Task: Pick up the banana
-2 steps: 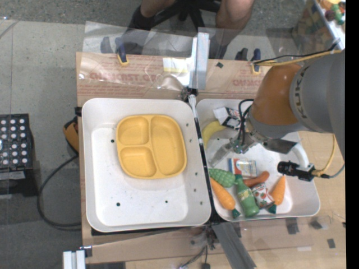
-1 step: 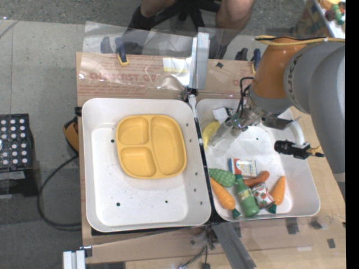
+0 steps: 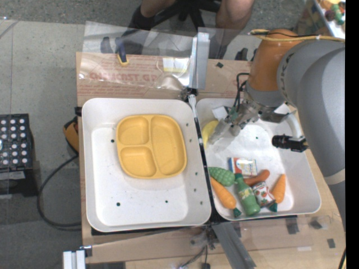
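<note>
Banana [image 3: 209, 132]: upper left corner of right bin [image 3: 307, 167], against wall beside divider. My hand [image 3: 229, 125] just right of it, touching or nearly; fingers open or closed, cannot tell. I judge toy plastic: light, stiff, slick, curved. Best grip across middle, fingers straddling narrow width. Wall crowds left side.

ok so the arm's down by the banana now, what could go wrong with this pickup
1. The banana lies tight against the right bin's left wall, so the gripper may jam on the wall or only clip the fruit.
2. It is curved and smooth, so it could squirt out of a pinch.
3. A sweep toward the bin's front could knock the toy carrot and green bottle.
</note>
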Tool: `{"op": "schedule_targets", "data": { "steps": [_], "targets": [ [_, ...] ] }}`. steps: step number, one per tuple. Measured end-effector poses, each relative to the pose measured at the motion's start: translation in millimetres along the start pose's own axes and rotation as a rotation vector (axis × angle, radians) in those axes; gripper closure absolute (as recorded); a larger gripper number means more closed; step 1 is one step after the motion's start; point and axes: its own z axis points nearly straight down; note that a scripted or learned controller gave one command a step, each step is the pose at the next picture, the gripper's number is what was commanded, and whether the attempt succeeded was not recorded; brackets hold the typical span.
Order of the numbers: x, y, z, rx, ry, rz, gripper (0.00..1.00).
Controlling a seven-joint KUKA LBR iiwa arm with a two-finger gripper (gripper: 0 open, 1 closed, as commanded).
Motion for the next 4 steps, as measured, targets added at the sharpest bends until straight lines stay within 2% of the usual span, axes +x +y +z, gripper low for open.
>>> {"op": "schedule_targets", "data": {
  "steps": [1, 2, 3, 4],
  "targets": [
    [-13.7, -17.0, -0.4, 0.002, -0.026, -0.596, 0.00],
    [-0.1, -9.7, -0.6, -0.009, -0.009, -0.254, 0.00],
    [9.9, -15.1, 1.4, -0.050, -0.026, 0.011, 0.00],
    [-3.5, -5.4, -0.2, 0.001, -0.007, -0.192, 0.00]
  ]
}}
